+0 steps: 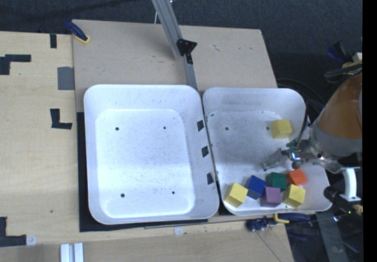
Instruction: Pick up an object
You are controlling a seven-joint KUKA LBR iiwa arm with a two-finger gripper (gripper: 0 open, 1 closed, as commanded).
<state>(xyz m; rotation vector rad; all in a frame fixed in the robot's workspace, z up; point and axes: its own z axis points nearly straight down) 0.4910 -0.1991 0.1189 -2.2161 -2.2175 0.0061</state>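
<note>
We see gripper [281,159] low in right bin [247,102], just above block cluster. Fingers look spread, though blurred; nothing between them. Orange block [297,176] just beside fingertips; green [275,181], blue [256,185], purple [272,195] and two yellow blocks [237,194] along near wall. Third yellow block [281,128] apart, farther back.

A pale wooden desk [147,57] carries two shallow white bins side by side, the left bin [141,152] and the right bin [235,108], touching along their inner edges. A grey metal pole [165,10] slants from the far edge down to a black clamp [186,47]. A blue and yellow clamp [76,31] sits at the far left corner. Black tape marks [56,118] lie left.
</note>
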